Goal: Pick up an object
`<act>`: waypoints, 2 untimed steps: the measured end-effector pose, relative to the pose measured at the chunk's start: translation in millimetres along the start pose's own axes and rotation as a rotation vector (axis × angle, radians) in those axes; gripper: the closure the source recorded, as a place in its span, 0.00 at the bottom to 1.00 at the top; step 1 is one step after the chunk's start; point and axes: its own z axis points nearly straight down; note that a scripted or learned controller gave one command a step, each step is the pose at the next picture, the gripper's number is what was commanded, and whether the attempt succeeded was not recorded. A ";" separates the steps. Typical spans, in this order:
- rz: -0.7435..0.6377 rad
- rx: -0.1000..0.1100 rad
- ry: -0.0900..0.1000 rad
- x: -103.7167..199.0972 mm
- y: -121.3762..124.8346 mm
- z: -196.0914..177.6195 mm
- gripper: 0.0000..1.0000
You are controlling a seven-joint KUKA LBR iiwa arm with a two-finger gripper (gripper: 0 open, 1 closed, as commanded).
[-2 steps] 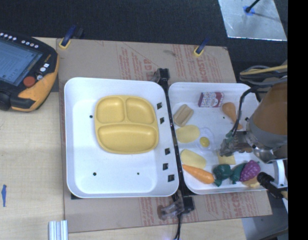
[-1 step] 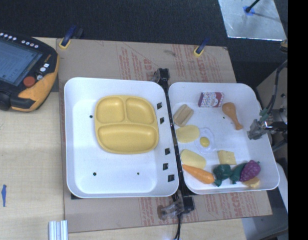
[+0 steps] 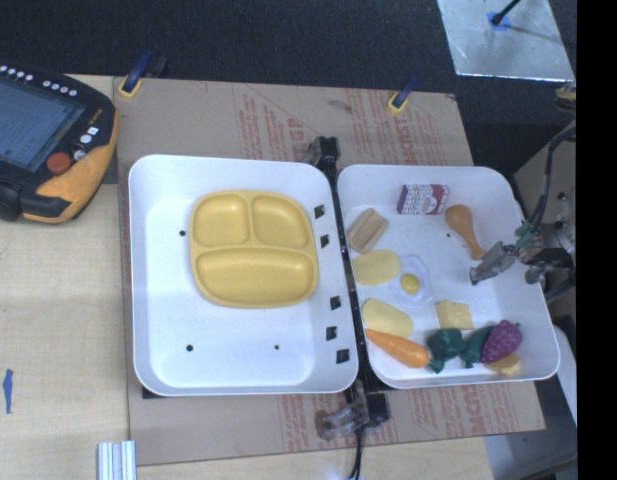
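Bottom edge of frame: black clamp hardware (image 3: 346, 418) at the seam where the two bins meet, on the cardboard-covered bench (image 3: 238, 118). Left bin (image 3: 158, 358) holds a yellow divided plate (image 3: 254, 247), upper centre of that bin. Right bin (image 3: 383, 180) carries the toy food: carrot (image 3: 397, 347) lower left, green broccoli piece (image 3: 446, 347) just beside it, purple grapes (image 3: 501, 340) next along to the right, touching a small yellow bit at the lower right rim. Cheese cube (image 3: 453, 314) just above the broccoli. Two pale yellow ovals (image 3: 376, 267) stacked along the bin's left side, tan bread slice (image 3: 367, 229) above them. Clear wrapper with a yellow blob (image 3: 411, 283) mid-bin. Red-and-white carton (image 3: 422, 199) at top, drumstick (image 3: 464, 227) just right of it. Pincer (image 3: 491, 263) at the right side of the right bin, below the drumstick and apart from it, over bare bin floor; nothing seen between its fingers, open or closed — cannot tell, too dark and small. Teach pendant (image 3: 43, 148) at upper left of frame, off the cardboard edge.
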 end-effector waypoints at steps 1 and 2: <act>-0.005 -0.004 -0.002 -27.3 96.8 39.3 0.00; -0.006 -0.001 -0.001 -26.3 149.5 131.0 0.00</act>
